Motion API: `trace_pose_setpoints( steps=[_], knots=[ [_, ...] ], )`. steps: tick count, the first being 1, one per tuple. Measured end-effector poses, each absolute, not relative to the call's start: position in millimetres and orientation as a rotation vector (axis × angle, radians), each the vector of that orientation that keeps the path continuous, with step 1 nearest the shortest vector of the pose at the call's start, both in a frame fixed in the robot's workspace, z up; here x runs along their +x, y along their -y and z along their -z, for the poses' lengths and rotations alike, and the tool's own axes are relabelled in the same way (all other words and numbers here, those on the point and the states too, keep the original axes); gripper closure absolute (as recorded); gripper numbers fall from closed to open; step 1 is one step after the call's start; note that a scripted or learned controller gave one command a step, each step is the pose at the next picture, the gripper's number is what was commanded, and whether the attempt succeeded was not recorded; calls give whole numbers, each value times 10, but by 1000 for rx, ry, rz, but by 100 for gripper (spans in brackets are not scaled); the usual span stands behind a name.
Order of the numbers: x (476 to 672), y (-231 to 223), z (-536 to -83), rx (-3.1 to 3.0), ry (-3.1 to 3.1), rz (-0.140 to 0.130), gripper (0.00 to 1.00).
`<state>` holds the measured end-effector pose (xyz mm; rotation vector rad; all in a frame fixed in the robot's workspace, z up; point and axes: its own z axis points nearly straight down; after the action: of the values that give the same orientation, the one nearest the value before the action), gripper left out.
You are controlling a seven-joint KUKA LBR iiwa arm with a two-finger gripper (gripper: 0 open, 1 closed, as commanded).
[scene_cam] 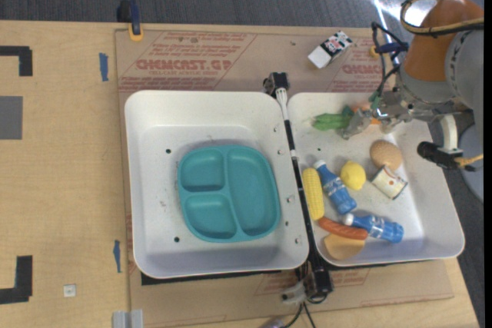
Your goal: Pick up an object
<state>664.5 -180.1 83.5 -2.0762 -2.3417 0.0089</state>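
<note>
A dark grey carpet runs across the top of the frame, and below it a tan board bench (69, 188) bears two shallow white plastic bins side by side. The left bin (146, 127) holds a teal plastic divided plate (228, 193).

The right bin (438, 230) holds the candidates for picking: a green leafy toy (332, 120) near its upper edge, a yellow toy corn cob (312, 193), two small blue bottles (337, 188) (377, 226), a yellow lemon-like ball (354, 175), a tan egg-shaped piece (387, 153), a small white carton (389, 183), an orange carrot-like stick (335, 226) and a tan wedge (342, 246).

The grey arm with the orange band (438, 42) comes in at the upper right, and its gripper (367, 117) sits low over the bin's upper part, just beside the green leafy toy. Whether the jaws are parted or closed I cannot tell; the tips blur into cables and the toy.

The risk, as I judge it, is a bad grasp: the leafy toy is flat and lies near the bin wall, so the tips could skid over it or pinch only an edge, letting it drop on the lift. The tan egg lies near and could be nudged aside.
</note>
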Motion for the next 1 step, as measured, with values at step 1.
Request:
trace_pose_setpoints(
  steps=[1],
  knots=[
    [5864, 1994, -851, -2041, 2386, 2, 0]
  ],
)
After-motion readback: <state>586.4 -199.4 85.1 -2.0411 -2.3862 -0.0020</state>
